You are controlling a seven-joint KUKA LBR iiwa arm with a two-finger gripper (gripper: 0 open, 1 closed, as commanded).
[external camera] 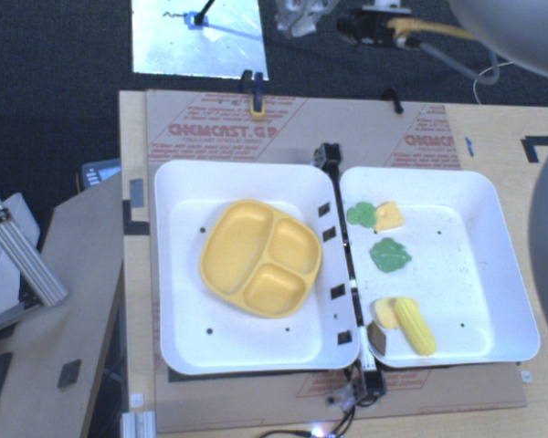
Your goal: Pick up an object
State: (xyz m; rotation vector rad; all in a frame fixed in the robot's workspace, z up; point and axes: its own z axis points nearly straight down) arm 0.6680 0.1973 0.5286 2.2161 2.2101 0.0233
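**Arm high above the bins, toy food lying in the right one**

From where I stand, the yellow divided plate (260, 257) is the landmark: it lies in the left bin (178, 336). Across the divider from it, in the right bin (493, 245), sit a green leafy piece (361, 214) touching a yellow wedge (388, 216), a second green piece (390, 255) just below, and a corn cob (414, 326) nearest me. The gripper (303, 7) hangs far beyond the plate, past the bench edge, too blurred to tell how it stands; nothing visibly in it.
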